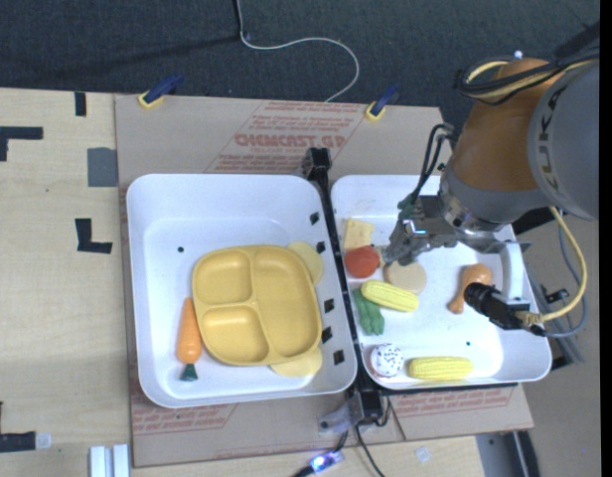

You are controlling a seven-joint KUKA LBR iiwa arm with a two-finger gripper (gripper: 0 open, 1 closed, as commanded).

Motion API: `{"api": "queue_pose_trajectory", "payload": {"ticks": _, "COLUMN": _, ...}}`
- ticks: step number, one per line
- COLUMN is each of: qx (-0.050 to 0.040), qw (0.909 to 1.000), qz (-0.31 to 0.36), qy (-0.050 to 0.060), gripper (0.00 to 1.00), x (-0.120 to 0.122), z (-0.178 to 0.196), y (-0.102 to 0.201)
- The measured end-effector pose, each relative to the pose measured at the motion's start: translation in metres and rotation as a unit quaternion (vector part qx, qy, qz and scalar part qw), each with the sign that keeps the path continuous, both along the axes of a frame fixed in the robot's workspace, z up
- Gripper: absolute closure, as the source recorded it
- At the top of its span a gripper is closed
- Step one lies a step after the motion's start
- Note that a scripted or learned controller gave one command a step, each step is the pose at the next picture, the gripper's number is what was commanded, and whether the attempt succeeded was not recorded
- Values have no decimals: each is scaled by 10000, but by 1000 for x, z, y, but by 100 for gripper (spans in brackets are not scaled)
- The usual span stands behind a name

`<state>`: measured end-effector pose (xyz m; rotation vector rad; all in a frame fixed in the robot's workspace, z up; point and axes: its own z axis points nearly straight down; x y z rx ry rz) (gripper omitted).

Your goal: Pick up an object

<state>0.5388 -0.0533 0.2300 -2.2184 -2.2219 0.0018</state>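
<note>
**Crowded food pieces under the gripper make a clean pick uncertain**

Nearest to the camera is the grey arm [530,137] with its orange band, filling the upper right of the frame. Its gripper [403,246] hangs low over the right bin [530,371], at the upper left part of it. Whether the fingers are spread or pressed together I cannot tell; nothing is visibly between them.

Possible targets lie very close together there: a red tomato [363,260], a yellow cheese piece [358,233], a pale round piece [406,277] and a corn cob [388,296]. I judge that the fingers may push one piece against another, or close on an edge and lose it.

The arm covers the upper right of this bin. A second corn cob [440,368] lies at the lower edge, well apart. The left bin [152,207] holds a yellow divided tray [254,303] and a carrot [188,334].
</note>
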Motion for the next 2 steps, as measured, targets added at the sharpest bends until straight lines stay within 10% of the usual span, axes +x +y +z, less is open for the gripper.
{"api": "queue_pose_trajectory", "payload": {"ticks": 2, "qx": -7, "qw": 10000, "qz": 0, "qy": 7, "gripper": 100, "x": 3, "z": -14, "y": -4}}
